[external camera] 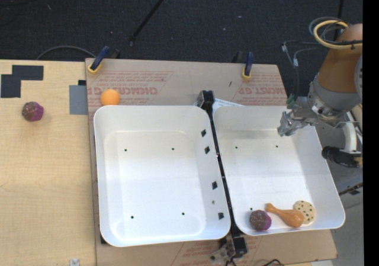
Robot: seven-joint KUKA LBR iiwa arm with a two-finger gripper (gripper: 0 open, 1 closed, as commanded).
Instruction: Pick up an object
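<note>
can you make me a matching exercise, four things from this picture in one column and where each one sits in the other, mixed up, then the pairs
Things:
1. orange ball
2. purple ball
3. cookie
4. gripper

Places:
A. near corner of the right bin
B. over the far right part of the right bin
C. on the wooden bench top, left of both bins
D. on the cardboard just behind the left bin

Pairs: 1-D, 2-C, 3-A, 4-B
</note>
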